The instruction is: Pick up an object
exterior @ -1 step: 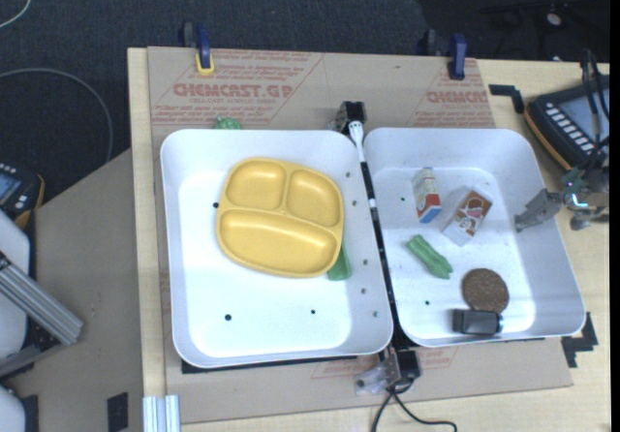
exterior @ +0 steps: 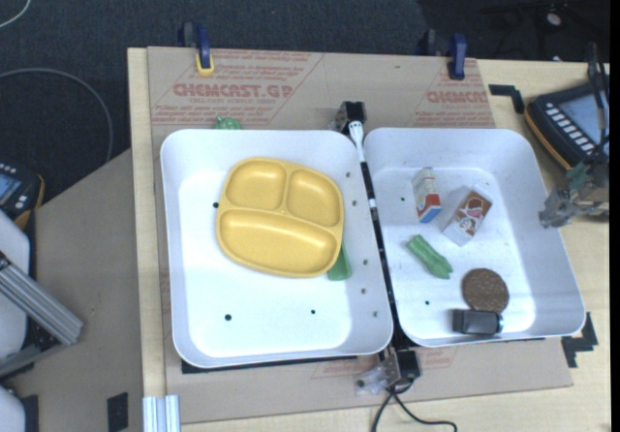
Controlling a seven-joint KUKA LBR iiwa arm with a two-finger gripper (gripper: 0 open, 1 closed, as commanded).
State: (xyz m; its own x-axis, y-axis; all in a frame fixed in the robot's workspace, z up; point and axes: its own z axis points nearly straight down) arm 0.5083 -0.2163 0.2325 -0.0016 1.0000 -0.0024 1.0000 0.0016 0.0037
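Quick rundown of what you've got on the surface (exterior: 145, 227). It's covered with a brown cardboard sheet (exterior: 291, 86) with red print, and two glossy white bins with rounded corners sit side by side on that.

The left bin (exterior: 194, 304) holds a smooth yellow plate (exterior: 281, 217), a rounded plastic one split into three compartments. A green scrap (exterior: 339, 267) pokes out from under its right edge, mostly hidden, so you can't tell what it is.

All the small pickable stuff is in the right bin (exterior: 542, 256):
- a little white carton (exterior: 425, 196) with red and blue print, upright-ish
- just beside it, a red-and-white box (exterior: 467, 215) lying tilted
- a bumpy green pod (exterior: 429, 257), long and slanted, near the middle
- a flat brown disc (exterior: 484, 290), rough-looking
- a small black block (exterior: 477, 322) touching or almost touching the disc, right by the near wall

The gripper (exterior: 567, 200) is over by that bin's right rim, well apart from all five things. It reads as a blurry grey-green lump against the clutter, so whether it's spread or closed you honestly cannot tell — nothing shows up inside it either.

The dark pendant (exterior: 572, 125) with the orange rim behind it is cut off at the edge.
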